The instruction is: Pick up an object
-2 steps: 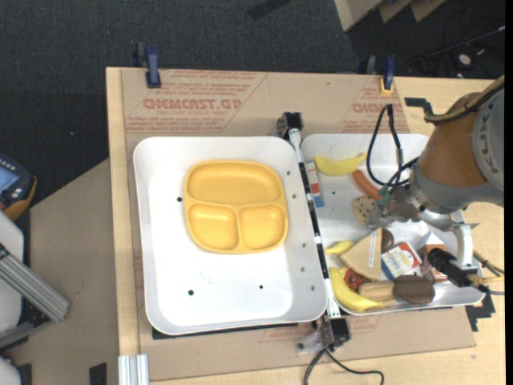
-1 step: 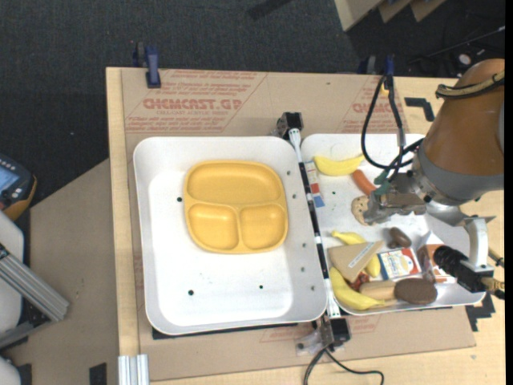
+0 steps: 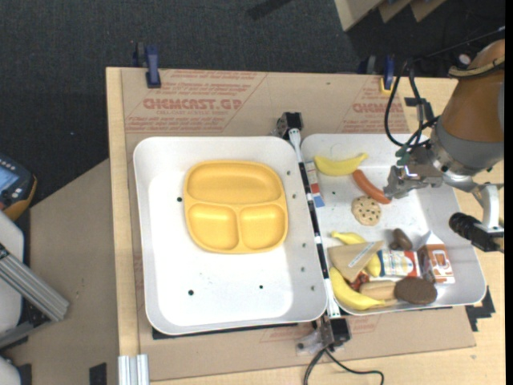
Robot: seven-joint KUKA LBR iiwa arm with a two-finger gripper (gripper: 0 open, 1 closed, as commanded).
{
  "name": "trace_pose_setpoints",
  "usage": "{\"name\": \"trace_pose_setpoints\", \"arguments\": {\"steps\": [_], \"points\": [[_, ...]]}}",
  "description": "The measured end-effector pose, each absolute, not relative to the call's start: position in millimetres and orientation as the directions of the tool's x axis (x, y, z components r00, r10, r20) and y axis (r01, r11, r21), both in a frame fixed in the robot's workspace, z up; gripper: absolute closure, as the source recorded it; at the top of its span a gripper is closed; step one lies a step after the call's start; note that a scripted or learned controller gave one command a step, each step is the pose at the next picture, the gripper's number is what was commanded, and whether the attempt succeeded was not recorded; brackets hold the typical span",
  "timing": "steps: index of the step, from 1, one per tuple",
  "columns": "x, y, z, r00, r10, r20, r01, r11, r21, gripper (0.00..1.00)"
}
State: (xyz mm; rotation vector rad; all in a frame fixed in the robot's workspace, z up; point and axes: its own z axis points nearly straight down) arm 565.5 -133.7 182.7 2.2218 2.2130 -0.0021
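As it hangs over the right bin (image 3: 469,251), the end effector (image 3: 398,184) sits just right of the sausage (image 3: 370,187); its long axis slants down-right; grip state: cannot tell.

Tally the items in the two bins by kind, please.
Bananas: 2, one up top, one at the bottom
Hot dog: 1
Cookie: 1
Yellow divided plate: 1
Cluttered pile: pieces too jumbled to count
Total countable: 5
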Motion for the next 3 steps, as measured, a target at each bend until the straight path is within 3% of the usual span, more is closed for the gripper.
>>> {"name": "trace_pose_setpoints", "arguments": {"steps": [1,2,3], "points": [[563.9,-130,185,0.000,1.000,-0.002,1.000,0.000,0.002,0.00],[623.2,-146,120,-0.001,1.000,-0.003,1.000,0.001,0.002,0.00],[606.9,-144,82,0.001,1.000,0.001,1.000,-0.001,-0.004,0.00]]}}
